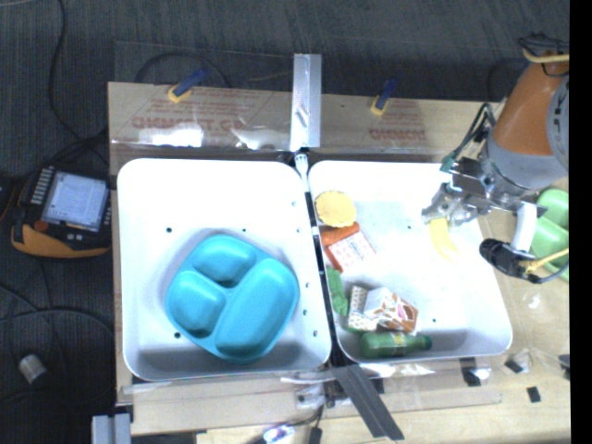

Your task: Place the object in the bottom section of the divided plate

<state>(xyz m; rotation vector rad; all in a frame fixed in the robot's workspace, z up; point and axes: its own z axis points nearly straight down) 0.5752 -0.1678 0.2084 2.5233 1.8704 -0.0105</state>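
Overhead, the gripper (450,208) hangs just above the yellow piece (443,240).

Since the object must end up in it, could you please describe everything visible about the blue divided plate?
The blue divided plate looks like smooth, glossy turquoise plastic, with raised ridges splitting it into three wells: two smaller ones toward the upper left and one larger toward the lower right. It lies flat and skewed in the left white bin, with all three wells bare.
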